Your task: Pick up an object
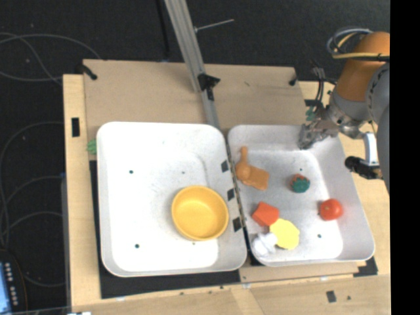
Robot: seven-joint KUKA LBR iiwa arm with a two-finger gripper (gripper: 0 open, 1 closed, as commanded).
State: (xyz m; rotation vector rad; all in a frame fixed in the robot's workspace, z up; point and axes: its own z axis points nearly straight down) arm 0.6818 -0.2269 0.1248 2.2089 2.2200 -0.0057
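Right bin (328,241) toys lie clear of the jaws (307,138), grip unclear.

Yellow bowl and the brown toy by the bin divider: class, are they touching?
Apart. The camera view shows the yellow bowl in the left bin, the brown toy in the right bin, with the divider between them.

Matt plastic bins on a dull, board-like worktop

Both white bins, left (131,156) and right (341,241), look like smooth matt plastic, finely speckled; the yellow bowl (199,212) is smooth plastic with a soft sheen; the tan worktop (151,90) looks like matt fibreboard; the slanting pole (187,38) is pale brushed metal; the arm's orange band (364,67) looks glossy.
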